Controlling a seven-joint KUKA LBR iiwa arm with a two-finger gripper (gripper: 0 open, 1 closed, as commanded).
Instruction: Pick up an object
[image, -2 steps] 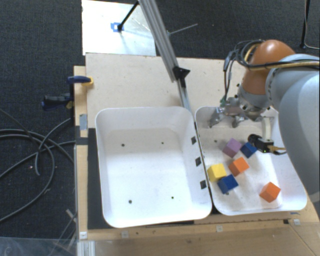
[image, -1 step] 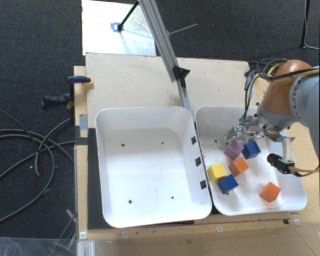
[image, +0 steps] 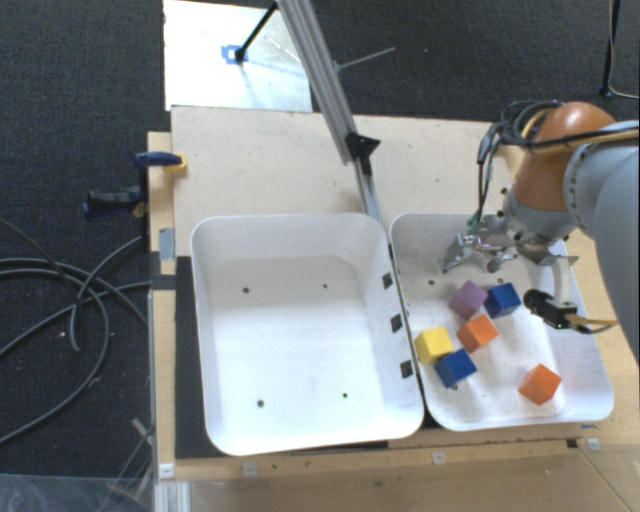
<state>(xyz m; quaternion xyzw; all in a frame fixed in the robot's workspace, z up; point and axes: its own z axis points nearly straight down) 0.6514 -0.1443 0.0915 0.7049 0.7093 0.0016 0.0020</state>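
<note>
Blocks (image: 468, 299) lie bunched mid-way in the right bin (image: 590, 400); the gripper (image: 478, 250) hovers just behind them, and whether it is open I cannot tell. Such crowding risks a nudge or a double grab.

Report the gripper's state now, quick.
Gripper: over the right bin, above the blocks; open or shut cannot be told.
</note>
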